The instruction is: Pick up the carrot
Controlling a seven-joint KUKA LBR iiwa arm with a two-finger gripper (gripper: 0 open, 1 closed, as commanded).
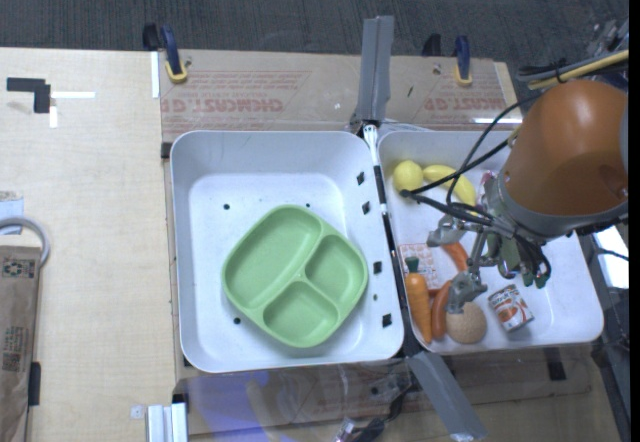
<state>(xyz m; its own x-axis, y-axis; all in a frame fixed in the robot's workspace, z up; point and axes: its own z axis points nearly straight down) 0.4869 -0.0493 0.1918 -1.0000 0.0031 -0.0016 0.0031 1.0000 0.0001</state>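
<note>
The carrot (417, 306) is orange with a green top and lies lengthwise by the left wall of the right bin (575, 325), near its front. My gripper (466, 284) hangs just right of the carrot, over a reddish-orange piece (440, 310) and a round tan item (466, 324). Nothing is visibly held in it. The arm's orange band (575, 145) covers the bin's right part.
A yellow lemon (407, 174) and a banana (450, 180) lie at the back of the right bin. A small can (510, 309) sits at its front right. The left bin (200, 230) holds a green divided plate (295, 276). Black cables run across the right bin.
</note>
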